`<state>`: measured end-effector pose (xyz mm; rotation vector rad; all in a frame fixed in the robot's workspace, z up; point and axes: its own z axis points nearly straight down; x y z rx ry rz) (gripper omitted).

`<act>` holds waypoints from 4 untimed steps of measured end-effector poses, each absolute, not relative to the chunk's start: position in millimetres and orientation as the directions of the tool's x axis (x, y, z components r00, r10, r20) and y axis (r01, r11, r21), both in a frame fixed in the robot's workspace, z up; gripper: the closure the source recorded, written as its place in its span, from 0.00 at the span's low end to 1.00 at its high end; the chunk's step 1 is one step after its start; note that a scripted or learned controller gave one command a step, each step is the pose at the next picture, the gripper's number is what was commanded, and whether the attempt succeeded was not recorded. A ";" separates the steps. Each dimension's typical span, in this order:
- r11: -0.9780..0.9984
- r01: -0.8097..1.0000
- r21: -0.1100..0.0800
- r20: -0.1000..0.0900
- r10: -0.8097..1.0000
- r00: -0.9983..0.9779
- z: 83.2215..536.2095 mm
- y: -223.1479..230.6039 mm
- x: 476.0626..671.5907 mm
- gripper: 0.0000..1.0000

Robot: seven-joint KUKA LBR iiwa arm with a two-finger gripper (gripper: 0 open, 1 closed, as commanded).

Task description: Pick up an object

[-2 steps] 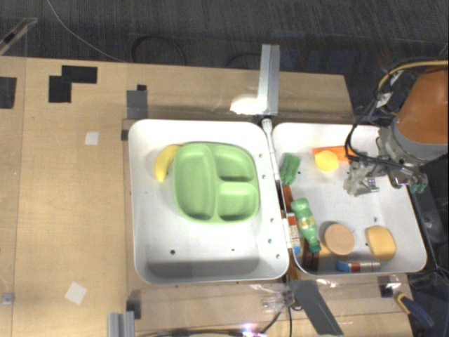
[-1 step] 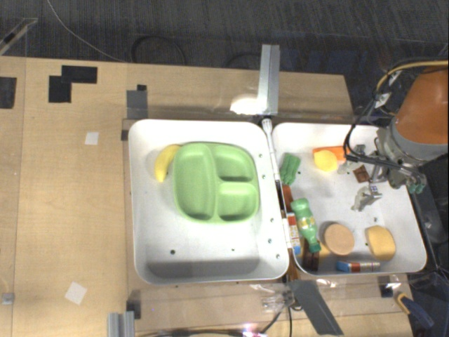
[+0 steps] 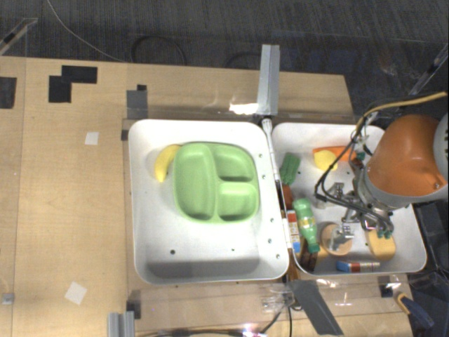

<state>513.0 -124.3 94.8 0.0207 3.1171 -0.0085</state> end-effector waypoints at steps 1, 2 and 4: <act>0.985 0.175 -0.002 -0.027 0.175 -0.984 91.8 -92.5 494.5 0.00; 0.973 0.232 0.003 -0.023 0.232 -0.972 91.7 -96.3 493.8 0.00; 0.888 0.461 -0.005 -0.024 0.460 -0.887 92.3 -97.2 491.0 0.00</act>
